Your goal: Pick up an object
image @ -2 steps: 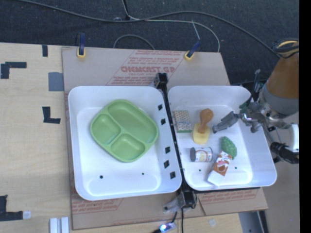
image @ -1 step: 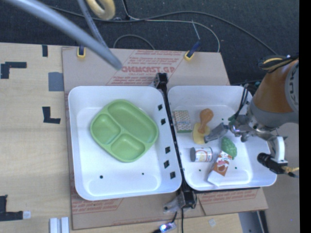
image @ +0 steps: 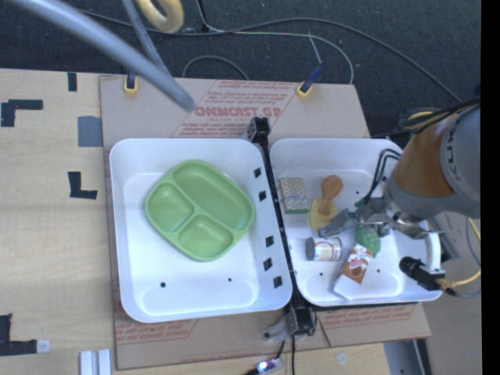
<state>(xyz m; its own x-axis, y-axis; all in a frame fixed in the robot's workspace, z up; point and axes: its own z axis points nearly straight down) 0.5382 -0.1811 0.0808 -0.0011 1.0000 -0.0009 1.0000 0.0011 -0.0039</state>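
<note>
A light wooden bench carries a brown cardboard sheet with red print. Beyond it lies dark carpet, crossed by thin black cables.

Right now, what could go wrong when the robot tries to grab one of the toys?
The toys in the right bin lie crowded: the green object, the small can and the red and white packet sit close together, so the gripper might nudge a neighbour or pinch two at once. The can lies on its side, so it might roll away.
</note>
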